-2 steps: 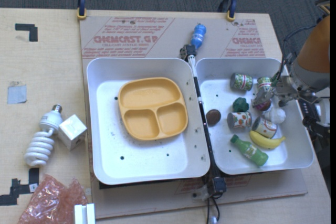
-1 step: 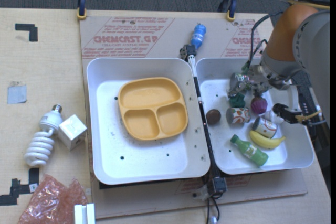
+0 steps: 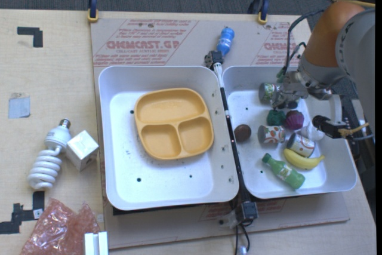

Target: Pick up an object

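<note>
Left bin [image 3: 113,146] is holding a yellow divided tray [image 3: 173,123], right bin [image 3: 340,173] is holding a banana [image 3: 302,159], green bottle [image 3: 283,169], brown ball [image 3: 242,132], purple ball [image 3: 294,120] and cans, gripper [image 3: 285,98] is hanging over the back cluster, grip state hard to make out, light bulb [image 3: 49,155] is lying outside.

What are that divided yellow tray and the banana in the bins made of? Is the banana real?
The yellow tray looks like molded plastic with a matte finish: uniform color, soft rounded dividers, no glare. The banana seems to be a plastic toy, smooth and evenly yellow with a slight sheen, lying among other toy-like items; from this view I can't be sure.
</note>
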